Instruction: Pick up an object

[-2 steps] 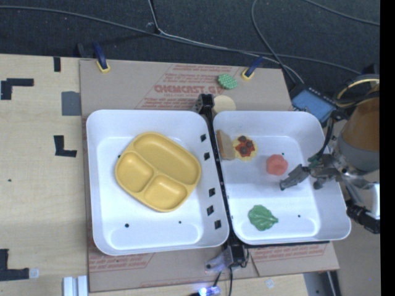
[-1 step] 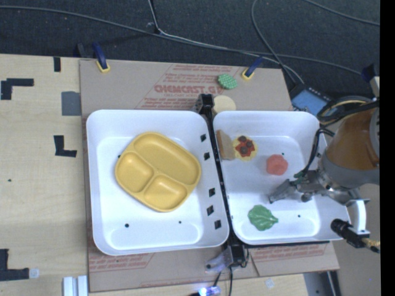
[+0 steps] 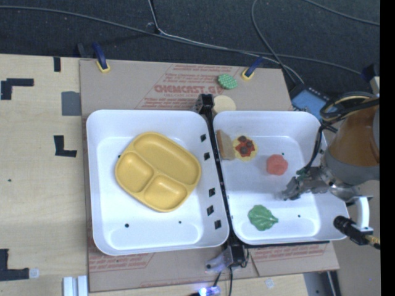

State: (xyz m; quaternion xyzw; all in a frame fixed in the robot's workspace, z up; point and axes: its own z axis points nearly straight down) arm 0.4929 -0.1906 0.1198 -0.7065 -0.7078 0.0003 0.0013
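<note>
In the camera view, the gripper (image 3: 295,189) hovered low at the right-hand bin's (image 3: 265,121) right side; its jaw spacing could not be told. The red object (image 3: 277,164) lay just up-left of it, nearest; the green leafy piece (image 3: 262,217) sat lower left.

The counter (image 3: 37,184) carries a brown cardboard sheet (image 3: 173,85); on it two white bins (image 3: 99,165) sit side by side, touching, beside a green dotted disc (image 3: 227,81).
</note>
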